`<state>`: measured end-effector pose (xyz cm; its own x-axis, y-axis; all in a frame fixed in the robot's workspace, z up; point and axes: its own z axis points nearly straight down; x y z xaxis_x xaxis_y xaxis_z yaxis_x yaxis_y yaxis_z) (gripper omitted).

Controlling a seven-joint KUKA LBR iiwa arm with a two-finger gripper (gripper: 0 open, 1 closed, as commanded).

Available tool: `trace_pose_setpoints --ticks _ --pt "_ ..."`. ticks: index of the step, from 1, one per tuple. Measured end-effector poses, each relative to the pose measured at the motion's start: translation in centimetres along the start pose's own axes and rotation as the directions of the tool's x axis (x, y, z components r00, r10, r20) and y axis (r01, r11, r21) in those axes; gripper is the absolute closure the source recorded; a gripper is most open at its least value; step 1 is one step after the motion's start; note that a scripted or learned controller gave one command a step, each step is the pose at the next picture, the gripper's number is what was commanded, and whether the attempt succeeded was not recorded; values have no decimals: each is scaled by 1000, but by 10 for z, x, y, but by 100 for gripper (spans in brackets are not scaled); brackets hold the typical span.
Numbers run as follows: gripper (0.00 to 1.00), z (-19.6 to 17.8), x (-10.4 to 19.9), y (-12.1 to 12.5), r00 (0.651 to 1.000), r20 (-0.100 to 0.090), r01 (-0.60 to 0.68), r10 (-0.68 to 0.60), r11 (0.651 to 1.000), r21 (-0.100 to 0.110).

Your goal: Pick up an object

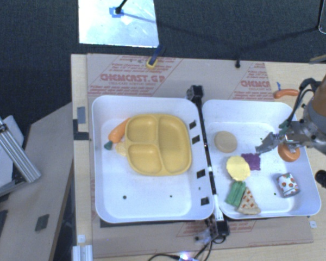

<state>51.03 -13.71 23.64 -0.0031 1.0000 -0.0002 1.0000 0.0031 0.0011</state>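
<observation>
Grapes point(251, 161) sit at the gripper's point(267, 143) seven o'clock; can't tell its state. Looks like approach, needs lowering next.

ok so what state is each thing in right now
yellow divided plate: upright in left bin, compartments bare
carrot: lying against the plate's left rim
tan disc: flat in right bin
pizza slice: flat, beside green piece
gripper: hovering over right bin, holding nothing visible
</observation>
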Motion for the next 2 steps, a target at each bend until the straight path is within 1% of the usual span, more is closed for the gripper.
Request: trace_pose_setpoints --ticks 1,2 --pt "0 43 4 4 1000 -1 -1 1 1000 3" --pt "0 102 -1 10 1000 -1 -2 2 1000 4"
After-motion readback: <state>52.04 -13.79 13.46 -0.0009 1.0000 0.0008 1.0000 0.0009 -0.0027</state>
